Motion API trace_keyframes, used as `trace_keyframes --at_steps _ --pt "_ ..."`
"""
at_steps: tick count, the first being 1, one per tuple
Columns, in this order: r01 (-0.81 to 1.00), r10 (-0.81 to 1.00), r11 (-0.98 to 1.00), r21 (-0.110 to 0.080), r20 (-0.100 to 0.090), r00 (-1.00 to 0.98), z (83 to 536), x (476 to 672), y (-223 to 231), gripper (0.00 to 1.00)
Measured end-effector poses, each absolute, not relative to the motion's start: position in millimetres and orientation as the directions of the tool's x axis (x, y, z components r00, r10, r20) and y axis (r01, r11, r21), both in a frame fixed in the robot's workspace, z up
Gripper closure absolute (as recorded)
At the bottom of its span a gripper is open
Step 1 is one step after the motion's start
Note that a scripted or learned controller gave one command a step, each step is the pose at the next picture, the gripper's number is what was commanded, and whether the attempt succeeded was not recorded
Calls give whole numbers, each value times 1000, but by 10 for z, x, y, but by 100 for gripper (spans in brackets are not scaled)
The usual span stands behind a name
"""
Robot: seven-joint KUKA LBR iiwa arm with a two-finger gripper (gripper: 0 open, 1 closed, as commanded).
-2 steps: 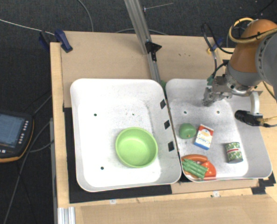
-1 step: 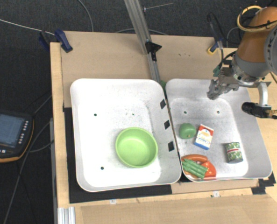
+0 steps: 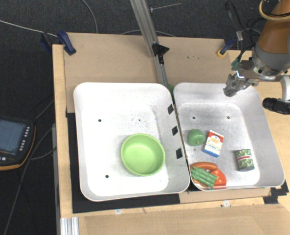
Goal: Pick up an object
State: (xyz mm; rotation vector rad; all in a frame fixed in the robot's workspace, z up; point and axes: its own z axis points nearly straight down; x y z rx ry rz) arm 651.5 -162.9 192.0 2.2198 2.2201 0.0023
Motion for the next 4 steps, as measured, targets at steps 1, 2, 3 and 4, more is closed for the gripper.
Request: trace_keyframes --at_steps 1,2,3,4 --pt "1000 1000 0 2 0 0 2108 6519 -1629 100" --pt "1000 1000 4 2 1 -4 2248 6496 -1076 100" --pt "1000 1000 3 0 1 -3 2228 6439 -469 100" --pt "1000 1000 2 0 1 -2 2303 6306 21 100"
